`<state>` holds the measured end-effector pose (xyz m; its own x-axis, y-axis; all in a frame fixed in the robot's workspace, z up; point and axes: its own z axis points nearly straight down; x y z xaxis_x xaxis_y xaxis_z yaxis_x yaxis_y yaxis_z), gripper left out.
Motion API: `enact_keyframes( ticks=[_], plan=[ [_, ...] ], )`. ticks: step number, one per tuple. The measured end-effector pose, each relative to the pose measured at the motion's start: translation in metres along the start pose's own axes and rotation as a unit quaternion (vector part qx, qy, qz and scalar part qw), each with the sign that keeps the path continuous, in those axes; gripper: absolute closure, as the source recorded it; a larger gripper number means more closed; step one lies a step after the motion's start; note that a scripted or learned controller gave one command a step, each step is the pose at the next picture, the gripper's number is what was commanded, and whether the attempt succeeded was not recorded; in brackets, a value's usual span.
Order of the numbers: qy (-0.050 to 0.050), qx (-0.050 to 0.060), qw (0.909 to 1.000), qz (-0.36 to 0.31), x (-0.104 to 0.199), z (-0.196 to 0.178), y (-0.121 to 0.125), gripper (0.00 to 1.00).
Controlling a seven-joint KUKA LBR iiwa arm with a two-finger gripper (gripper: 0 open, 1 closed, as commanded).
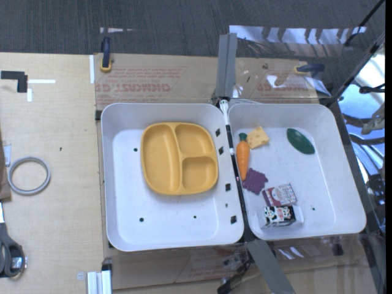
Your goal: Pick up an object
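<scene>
The right bin [327,182] holds several small items. An orange carrot [243,157] lies along its left wall, with a yellow cheese wedge [258,138] just above and to its right. A dark green oval piece [300,141] rests near the back right. A purple bunch of grapes [255,180] sits below the carrot. Two small cartons lie toward the front: a red-and-white one [280,195] and a black-and-white one [280,215] touching it.
The left bin [122,213] bears a yellow divided plate [179,158]. A grey upright post [226,66] stands behind the seam between the bins. A roll of tape [27,175] and scissors [9,256] lie on the bench at the left.
</scene>
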<state>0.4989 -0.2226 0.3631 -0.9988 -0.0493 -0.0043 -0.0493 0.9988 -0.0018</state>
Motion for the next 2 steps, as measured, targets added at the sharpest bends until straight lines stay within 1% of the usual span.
enact_keyframes(
  ticks=[1, 2],
  plan=[
    [0.0, -0.001, 0.9998, 0.022, -0.075, 0.022, -0.002, 0.0],
    [0.0, 0.0, 0.9961, 0.089, -0.137, 0.062, -0.005, 0.0]
  ],
)
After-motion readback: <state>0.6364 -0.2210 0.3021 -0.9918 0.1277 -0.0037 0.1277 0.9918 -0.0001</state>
